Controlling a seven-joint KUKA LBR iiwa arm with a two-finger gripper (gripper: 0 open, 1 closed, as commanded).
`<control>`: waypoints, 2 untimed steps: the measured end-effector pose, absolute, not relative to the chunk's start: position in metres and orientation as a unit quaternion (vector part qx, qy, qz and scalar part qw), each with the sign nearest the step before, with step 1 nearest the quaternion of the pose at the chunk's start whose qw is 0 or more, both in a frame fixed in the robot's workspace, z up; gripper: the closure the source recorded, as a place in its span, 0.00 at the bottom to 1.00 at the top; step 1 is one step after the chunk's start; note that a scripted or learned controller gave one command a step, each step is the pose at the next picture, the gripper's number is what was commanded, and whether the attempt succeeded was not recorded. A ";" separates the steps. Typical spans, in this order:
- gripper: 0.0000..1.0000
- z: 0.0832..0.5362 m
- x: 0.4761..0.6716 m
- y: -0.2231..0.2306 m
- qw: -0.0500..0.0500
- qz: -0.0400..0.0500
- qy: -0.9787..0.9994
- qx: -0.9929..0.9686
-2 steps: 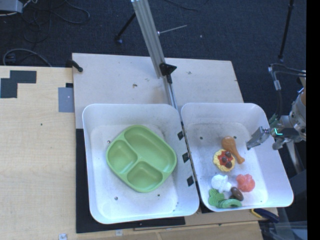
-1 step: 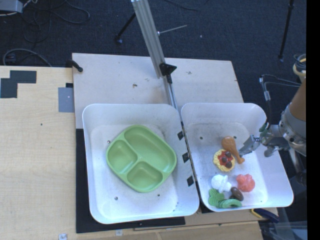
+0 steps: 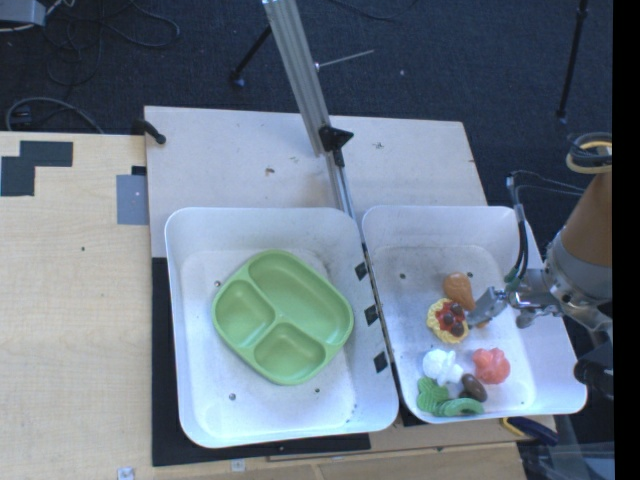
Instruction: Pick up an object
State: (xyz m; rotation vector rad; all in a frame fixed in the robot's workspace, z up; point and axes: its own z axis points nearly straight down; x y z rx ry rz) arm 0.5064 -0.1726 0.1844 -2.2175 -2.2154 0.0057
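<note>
A grey robot arm, mostly cut off at the right, lowers its gripper into the right bin beside an orange toy and yellow tart; its grip is too small to judge.

— What are the bins made of?
— My two white bins, the left bin and the right bin, look like smooth matt plastic, faintly scuffed on the floor. The green tray is plastic too, with a soft sheen.
— And the small toys?
— The orange piece and the red piece look like glossy plastic.
— The bench?
— Pale wood board, matt. The slanted rail reads as brushed metal, and my arm has a smooth finish.
</note>
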 end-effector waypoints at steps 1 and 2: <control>0.00 0.120 0.504 -0.171 0.005 0.002 -0.707 -0.707; 1.00 0.133 0.505 -0.172 0.002 0.001 -0.706 -0.709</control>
